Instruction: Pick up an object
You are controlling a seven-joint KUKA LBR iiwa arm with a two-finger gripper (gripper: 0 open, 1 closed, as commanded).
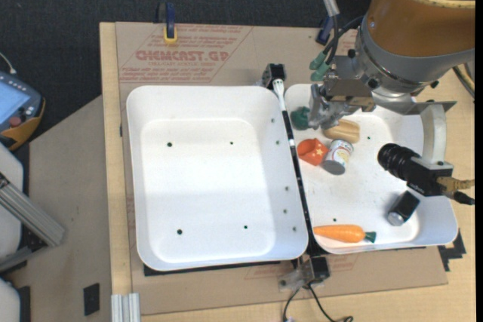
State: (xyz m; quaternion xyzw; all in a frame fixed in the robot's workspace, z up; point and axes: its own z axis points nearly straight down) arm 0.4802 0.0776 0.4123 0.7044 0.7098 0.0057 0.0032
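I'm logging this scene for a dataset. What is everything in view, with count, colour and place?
left bin: one, white, left half of the bench.
right bin: one, white, right half of the bench.
carrot: one, orange with green tip, front of the right bin.
can: one, silver with a red label, middle of the right bin.
red item: one, red-orange, left of the can.
tan item: one, tan, behind the can.
green item: one, dark green, back left of the right bin.
clamp: one, blue and yellow, back edge of the board.
arm: one, orange band over grey, top right.
hand: one, grey, above the green item.
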